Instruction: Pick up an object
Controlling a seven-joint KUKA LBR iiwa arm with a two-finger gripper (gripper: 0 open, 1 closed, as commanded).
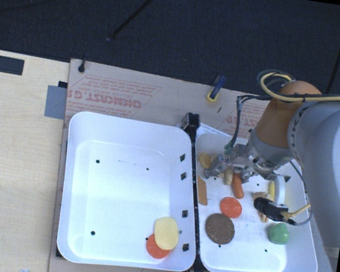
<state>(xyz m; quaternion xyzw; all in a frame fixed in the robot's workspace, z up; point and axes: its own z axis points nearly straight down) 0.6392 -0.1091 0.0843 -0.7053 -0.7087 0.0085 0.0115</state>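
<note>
My gripper (229, 171) hangs low over the back of the right bin (293, 267), reaching in from the right. Just under and beside it lies a small orange carrot-shaped piece (237, 187); whether the gripper touches it I cannot tell. A yellow-tan piece (205, 161) sits to its left near the divider. In front of it lie a tan stick (202, 192), an orange-red disc (230, 207), a brown disc (220, 228) and a green ball (278, 233).
The left bin (91, 151) holds a pale yellow oval (166, 233) lying partly over an orange disc (154, 247) in its front right corner. A yellow piece (271, 189) lies right of the gripper. The grey arm covers the right bin's back right corner.
</note>
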